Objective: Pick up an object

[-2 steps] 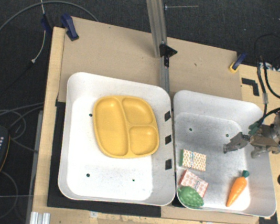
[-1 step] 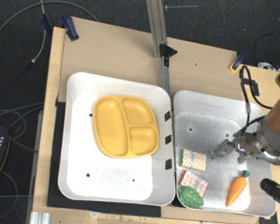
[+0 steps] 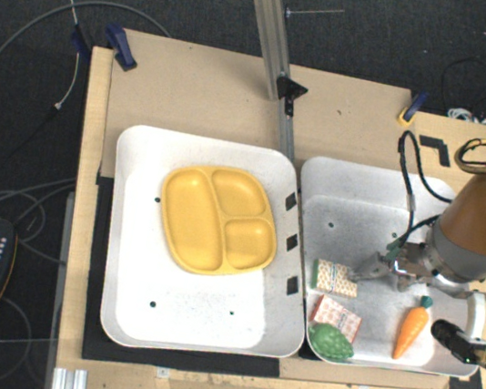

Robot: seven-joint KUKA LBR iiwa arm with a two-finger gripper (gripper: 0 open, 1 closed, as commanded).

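Currently | pincer low in right bin, grip state unclear | carrot, packet beside it | nothing visibly lifted

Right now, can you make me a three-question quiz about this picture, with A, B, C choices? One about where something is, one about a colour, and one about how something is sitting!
1. Where is the yellow plate?
A. In the left bin
B. In the right bin
C. On the floor

2. What colour is the carrot?
A. Blue
B. Orange with a green top
C. White

3. How does the plate sit?
A. Upside down
B. Standing on its edge
C. Flat, with its compartments facing up

Answers:
1 A, the plate lies inside the left bin.
2 B, its body is orange and its tip is green.
3 C, all three compartments show from above.
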